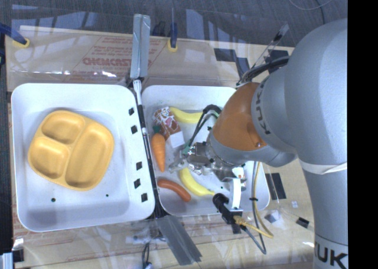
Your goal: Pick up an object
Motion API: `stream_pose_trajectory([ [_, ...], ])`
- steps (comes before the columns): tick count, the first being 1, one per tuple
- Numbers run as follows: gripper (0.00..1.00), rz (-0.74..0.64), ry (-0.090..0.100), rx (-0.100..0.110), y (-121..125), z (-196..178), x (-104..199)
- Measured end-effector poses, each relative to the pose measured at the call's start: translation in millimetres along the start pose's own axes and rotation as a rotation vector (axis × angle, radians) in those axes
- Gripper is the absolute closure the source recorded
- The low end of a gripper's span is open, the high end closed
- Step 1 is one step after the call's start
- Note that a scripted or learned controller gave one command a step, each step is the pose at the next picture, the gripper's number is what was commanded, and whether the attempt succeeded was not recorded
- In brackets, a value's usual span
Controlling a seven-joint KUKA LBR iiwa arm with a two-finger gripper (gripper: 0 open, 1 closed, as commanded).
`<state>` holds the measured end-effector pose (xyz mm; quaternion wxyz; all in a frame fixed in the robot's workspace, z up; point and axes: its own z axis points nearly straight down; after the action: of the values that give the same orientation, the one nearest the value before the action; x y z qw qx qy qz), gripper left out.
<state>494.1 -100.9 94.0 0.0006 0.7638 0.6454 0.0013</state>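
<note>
In the right-hand shallow white bin [155,194], the grey arm's two-finger gripper [190,157] hangs low among a small scatter of toy food, close above the upper end of a yellow plastic banana [195,183] whose long axis slants from upper left to lower right along the bin floor. That banana looks the nearest candidate for a pick, lying just below and a little right of the gripper, so a short descent rather than a sideways reach seems called for. Whether the gripper is spread or closed I cannot tell, since the wrist and cabling cover it, and nothing can be seen held. By count, the right bin holds two yellow bananas, the second one [184,115] near the far wall, one orange plastic carrot [159,150] standing lengthwise just left of the gripper, one reddish sausage [173,189] near the front wall, and one small red-and-white printed packet [168,122]. The left white bin [23,203] holds one yellow three-compartment plastic tray [71,148].
</note>
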Motion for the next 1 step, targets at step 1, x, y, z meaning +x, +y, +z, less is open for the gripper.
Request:
stream_pose_trajectory([
  [1, 0.00, 0.000, 0.000, -0.001, 0.4, -0.2, -0.1],
])
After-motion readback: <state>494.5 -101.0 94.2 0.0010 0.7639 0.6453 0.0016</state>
